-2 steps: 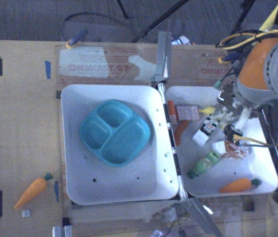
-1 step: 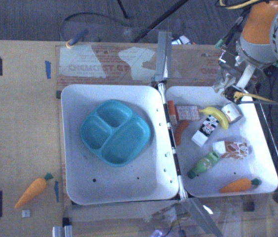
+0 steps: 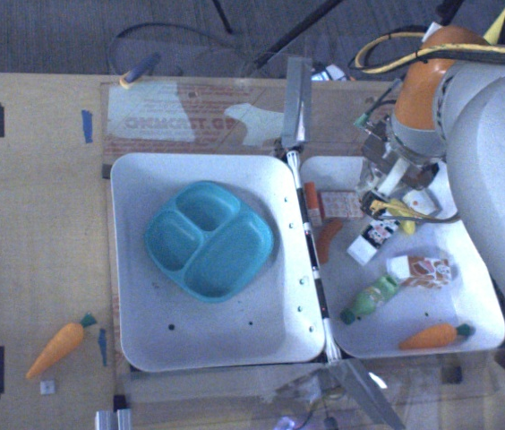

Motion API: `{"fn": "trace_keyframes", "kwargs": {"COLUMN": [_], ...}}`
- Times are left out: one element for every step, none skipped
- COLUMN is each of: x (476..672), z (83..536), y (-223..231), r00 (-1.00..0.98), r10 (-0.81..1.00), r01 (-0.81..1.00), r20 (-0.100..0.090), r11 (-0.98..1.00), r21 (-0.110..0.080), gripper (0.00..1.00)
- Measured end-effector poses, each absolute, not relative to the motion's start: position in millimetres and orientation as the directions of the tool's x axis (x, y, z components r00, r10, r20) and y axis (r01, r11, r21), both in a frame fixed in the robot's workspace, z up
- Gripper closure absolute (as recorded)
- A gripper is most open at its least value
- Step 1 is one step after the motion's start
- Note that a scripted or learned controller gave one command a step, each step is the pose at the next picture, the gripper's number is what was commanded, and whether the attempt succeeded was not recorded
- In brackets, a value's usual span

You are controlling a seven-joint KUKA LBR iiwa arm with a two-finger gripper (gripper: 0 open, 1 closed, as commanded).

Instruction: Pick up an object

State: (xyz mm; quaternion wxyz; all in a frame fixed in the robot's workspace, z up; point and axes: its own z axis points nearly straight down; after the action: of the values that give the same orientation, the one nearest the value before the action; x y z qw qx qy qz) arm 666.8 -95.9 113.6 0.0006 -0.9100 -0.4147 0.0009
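Note:
My gripper (image 3: 378, 192) hangs over the far part of the right bin (image 3: 485, 325), below the orange band of the arm. Just under and beside it lie a yellow item (image 3: 402, 209), a small black-and-white object (image 3: 380, 234) and a small white block (image 3: 362, 248). A reddish-brown card box (image 3: 340, 206) lies left of the gripper, with an orange-red piece (image 3: 329, 237) below it. Nearer the front are a green bottle (image 3: 371, 298), a white and red packet (image 3: 423, 270) and a toy carrot (image 3: 433, 336).
The left bin (image 3: 136, 330) holds a blue divided plate (image 3: 209, 240). A second toy carrot (image 3: 55, 348) lies on the bench at the front left, outside the bins. The grey arm covers the right bin's far right side.

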Motion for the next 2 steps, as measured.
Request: {"fn": "trace_keyframes", "kwargs": {"x": [665.8,648.8], "z": [113,86], "y": [-96,-147], "r00": [0.657,0.659], "r10": [0.754,0.752], "r01": [0.754,0.752], "r20": [-0.004,0.000], "r11": [-0.657,-0.659], "r21": [-0.005,-0.002], "gripper": [0.00,0.00]}}
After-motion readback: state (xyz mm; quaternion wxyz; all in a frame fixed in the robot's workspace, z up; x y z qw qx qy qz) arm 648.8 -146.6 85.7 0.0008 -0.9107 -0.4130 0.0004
